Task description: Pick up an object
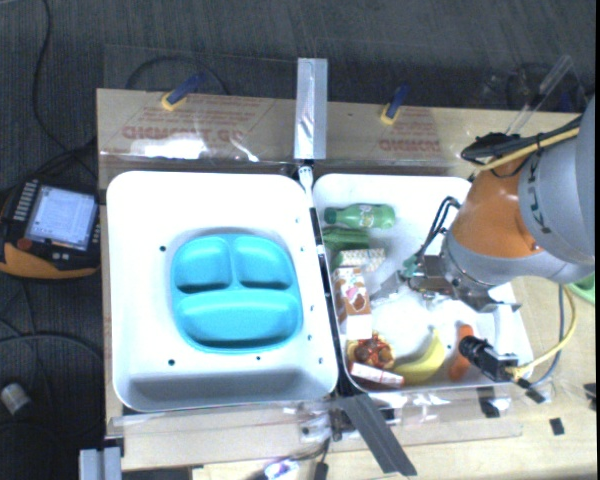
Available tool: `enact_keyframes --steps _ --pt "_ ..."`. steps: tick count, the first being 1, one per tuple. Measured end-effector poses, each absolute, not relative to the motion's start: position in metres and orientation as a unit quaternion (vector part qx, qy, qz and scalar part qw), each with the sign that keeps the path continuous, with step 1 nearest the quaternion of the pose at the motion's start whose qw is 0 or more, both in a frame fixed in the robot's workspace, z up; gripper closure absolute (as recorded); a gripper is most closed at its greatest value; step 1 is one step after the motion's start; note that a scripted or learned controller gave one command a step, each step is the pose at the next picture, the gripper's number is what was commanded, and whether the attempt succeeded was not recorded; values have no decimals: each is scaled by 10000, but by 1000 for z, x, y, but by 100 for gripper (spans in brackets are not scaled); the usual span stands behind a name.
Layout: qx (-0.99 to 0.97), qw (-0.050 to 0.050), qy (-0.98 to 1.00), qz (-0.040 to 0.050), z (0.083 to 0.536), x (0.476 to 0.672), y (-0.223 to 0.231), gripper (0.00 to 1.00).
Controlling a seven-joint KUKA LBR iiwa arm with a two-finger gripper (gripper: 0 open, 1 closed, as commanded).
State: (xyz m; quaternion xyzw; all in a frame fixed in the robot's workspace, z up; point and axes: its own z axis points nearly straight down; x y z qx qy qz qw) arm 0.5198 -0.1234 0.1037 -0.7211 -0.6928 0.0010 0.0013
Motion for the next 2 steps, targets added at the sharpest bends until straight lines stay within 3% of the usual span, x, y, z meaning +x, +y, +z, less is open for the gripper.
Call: enact_keyframes --steps 1,2 --pt "-7209 39 -6930 14 111 519 -122 100" --pt "-8271 1 -5621 28 240 519 -68 100"
